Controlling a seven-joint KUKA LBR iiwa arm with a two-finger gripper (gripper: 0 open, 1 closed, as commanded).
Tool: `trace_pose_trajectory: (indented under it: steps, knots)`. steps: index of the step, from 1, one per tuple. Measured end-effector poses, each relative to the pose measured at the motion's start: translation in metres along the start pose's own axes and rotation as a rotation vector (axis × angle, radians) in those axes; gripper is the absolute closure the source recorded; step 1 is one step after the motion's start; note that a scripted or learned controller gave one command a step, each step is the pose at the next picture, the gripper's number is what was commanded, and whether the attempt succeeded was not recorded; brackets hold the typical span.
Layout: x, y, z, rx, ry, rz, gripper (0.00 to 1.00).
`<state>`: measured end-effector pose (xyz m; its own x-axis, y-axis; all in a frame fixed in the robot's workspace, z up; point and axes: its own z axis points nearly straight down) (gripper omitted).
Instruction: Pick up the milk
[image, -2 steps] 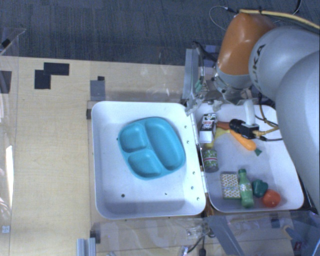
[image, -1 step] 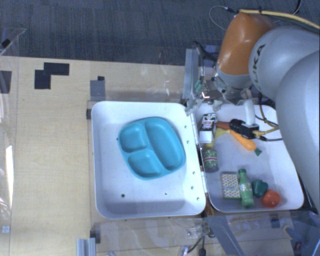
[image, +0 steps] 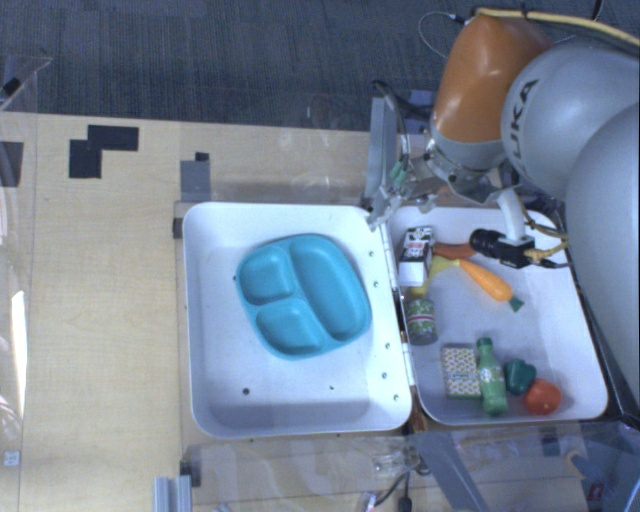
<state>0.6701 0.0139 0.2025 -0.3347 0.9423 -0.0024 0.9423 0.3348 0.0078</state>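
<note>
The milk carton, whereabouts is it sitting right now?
The milk carton lies in the right bin, at its upper left corner against the wall shared with the left bin, just above a small can and left of the carrot.

Even, bright overhead light; the white bins glare slightly, shadows are soft, and detail is mildly blurred.

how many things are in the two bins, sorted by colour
Blue: 1, the divided plate in the left bin
White: 1, milk carton
Orange: 1, carrot
Green: 3, bottle, can, small dark green piece
Red: 2, tomato-like piece, thin red piece
Patterned: 1, small box
Total: 9, eight of them in the right bin
</note>
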Motion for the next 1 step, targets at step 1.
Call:
trace_pose_trajectory:
  steps: [1]
  knots:
    - [-0.0269,-0.0097,0.0153,0.001,0.0,-0.014,0.0]
